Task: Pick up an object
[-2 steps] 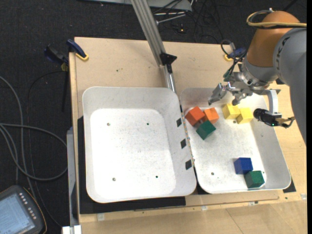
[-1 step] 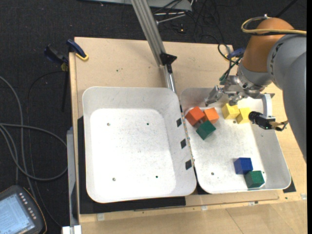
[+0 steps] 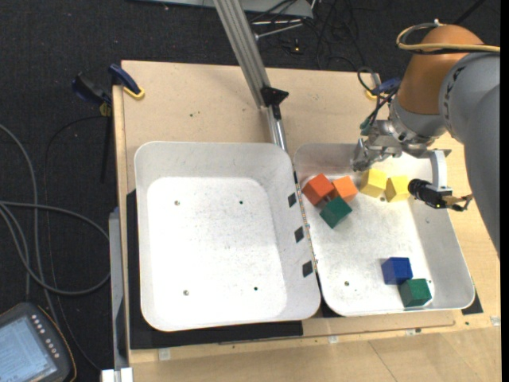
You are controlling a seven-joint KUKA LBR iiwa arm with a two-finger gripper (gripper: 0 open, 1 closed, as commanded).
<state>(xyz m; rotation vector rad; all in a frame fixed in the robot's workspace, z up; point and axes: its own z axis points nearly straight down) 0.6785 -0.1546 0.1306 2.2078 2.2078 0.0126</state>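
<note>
I am hovering my gripper [image 3: 367, 159] low over the yellow block [image 3: 378, 183] in the right bin [image 3: 445, 245], lining up a grasp; its state I cannot tell.

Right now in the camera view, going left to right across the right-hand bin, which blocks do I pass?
Orange block → green block → yellow blocks → blue block → green block by the near rim. A second orange block overlaps the first two, so I left it out.
</note>
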